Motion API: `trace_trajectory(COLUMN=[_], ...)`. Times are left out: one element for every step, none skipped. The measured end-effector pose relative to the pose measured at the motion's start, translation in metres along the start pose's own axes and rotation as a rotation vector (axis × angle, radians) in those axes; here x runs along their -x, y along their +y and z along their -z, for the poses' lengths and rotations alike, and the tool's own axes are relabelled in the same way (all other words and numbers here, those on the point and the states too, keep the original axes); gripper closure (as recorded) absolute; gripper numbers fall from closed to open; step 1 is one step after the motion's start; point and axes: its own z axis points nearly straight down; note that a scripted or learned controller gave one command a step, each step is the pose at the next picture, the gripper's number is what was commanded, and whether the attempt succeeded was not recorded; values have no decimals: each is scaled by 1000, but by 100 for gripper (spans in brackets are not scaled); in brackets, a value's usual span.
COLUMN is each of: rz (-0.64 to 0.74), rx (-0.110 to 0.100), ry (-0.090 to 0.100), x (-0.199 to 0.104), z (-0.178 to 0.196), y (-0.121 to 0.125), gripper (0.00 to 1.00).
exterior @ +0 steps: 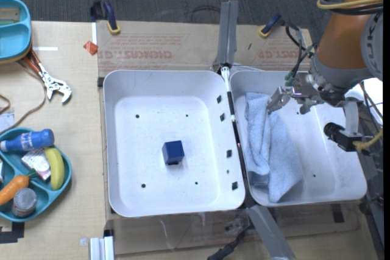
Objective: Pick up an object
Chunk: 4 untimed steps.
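Camera view: arm (344, 39) is seen reaching in from the right, w/ gripper (291, 100) held over the right bin (329, 192), fingers apart, nothing between them. Light blue towel (268, 149) is bunched just below-left of fingertips. Blue block (173, 151) sits in left bin (122, 131), well apart.

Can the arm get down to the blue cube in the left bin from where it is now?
Probably yes. The blue cube sits alone on the left bin floor with nothing over it. The gripper hovers over the right bin by the towel and must cross the divider.
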Motion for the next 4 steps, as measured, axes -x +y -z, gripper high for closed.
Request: trace_trajectory(rz=[-217, -402, -316, -309], rx=[0, 1, 0, 1], ry=[1, -1, 0, 0], x=[47, 97, 102, -2], z=[3, 22, -1, -19], y=[-49, 10, -1, 51], gripper=[0, 0, 0, 0])
